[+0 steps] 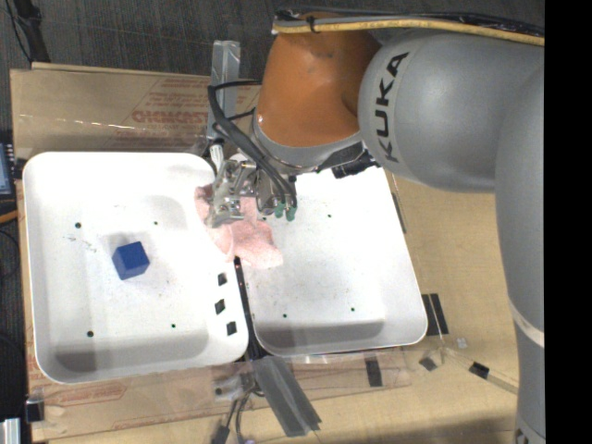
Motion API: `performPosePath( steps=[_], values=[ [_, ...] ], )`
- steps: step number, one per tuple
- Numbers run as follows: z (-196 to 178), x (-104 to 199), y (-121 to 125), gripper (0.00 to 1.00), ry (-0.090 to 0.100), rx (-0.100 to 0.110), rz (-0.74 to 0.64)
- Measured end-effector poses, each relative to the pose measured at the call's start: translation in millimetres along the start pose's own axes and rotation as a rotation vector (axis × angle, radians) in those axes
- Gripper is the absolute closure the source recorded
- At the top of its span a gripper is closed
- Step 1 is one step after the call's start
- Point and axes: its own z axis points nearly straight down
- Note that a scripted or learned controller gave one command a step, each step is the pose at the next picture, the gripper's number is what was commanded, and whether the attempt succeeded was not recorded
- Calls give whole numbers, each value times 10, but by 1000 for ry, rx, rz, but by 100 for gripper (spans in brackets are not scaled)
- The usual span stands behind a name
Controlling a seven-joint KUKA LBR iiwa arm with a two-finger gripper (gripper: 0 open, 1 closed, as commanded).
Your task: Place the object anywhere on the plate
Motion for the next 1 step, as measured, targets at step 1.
performPosePath(
  steps=[1],
  values=[
    [-78,132,490,100,-4,-1,-62]
  ],
)
